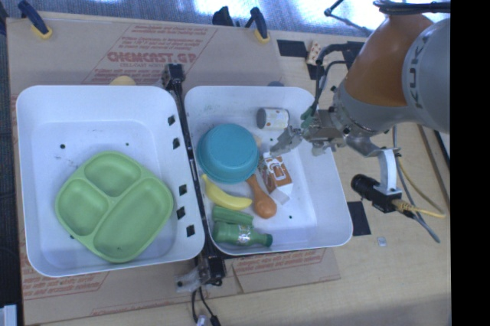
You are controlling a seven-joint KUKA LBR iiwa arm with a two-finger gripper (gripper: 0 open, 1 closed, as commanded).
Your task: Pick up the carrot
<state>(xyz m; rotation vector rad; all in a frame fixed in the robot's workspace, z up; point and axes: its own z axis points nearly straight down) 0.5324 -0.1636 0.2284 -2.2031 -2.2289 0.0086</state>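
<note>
In the right bin (325,229), toward its near edge and about midway across, lies the orange carrot (261,200), its thick rounded end pointing at the near wall and its thin end running up under a small orange-and-white packet (277,174). Nothing grips it. Just to the carrot's left rests a yellow banana (225,195), curved along the bin floor, and below that a green bottle (239,233) lies on its side against the near wall. A blue bowl (227,152) sits upright beyond the banana, close to the bin's left wall. Near the far edge a small grey-and-white cylinder (272,118) lies on its side.

The gripper (287,139) hangs over the middle of this bin, between the cylinder and the packet, above and apart from the carrot; whether its grasp is wide or narrow cannot be told from here. The grey arm (398,87) with its orange band enters over the bin's right edge.

The left bin (31,164) carries a green divided plate (113,206) toward its near left corner.
</note>
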